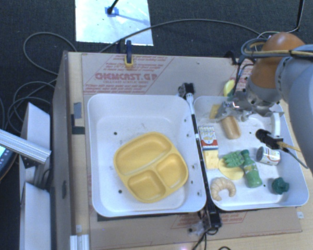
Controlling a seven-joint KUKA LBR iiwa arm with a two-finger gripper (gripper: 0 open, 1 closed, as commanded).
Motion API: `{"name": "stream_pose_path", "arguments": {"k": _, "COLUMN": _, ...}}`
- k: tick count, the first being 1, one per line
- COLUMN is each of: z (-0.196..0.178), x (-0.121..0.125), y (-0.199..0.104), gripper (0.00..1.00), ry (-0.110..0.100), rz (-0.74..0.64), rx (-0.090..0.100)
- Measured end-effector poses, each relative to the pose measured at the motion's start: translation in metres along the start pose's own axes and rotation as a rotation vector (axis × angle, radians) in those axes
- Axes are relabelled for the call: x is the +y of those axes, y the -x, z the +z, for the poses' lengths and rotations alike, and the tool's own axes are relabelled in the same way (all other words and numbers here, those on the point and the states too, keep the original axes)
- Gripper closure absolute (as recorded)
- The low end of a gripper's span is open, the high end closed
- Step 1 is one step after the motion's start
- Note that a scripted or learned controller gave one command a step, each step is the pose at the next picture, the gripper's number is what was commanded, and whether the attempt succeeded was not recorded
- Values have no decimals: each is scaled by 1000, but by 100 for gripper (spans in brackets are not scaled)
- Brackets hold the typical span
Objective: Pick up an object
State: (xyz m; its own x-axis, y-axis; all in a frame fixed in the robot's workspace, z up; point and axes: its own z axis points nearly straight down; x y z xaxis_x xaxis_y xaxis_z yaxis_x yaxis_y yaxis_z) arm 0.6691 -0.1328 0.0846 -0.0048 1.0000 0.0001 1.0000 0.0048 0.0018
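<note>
Bread roll (pixel 230 127) lies just under hand (pixel 235 110); wrist hides fingers, grip state cannot tell.

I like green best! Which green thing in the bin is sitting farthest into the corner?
The small dark green lump, alone by the right bin's near corner. The green bottle and leafy green piece lie nearer the middle.

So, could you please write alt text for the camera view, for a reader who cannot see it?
A grey robot arm reaches from the right and its gripper hangs over the far end of the right bin, just above a bread roll, among a croissant, a green bottle and other small items. The left bin holds a yellow divided tray.
</note>
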Motion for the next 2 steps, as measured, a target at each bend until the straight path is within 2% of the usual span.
{"name": "stream_pose_path", "arguments": {"k": 1, "z": -11, "x": 1, "y": 1, "gripper": 100, "ry": 3, "rz": -2, "rx": -2}}
{"name": "stream_pose_path", "arguments": {"k": 2, "z": -101, "x": -60, "y": -55, "gripper": 100, "ry": 3, "rz": 0, "rx": 0}}
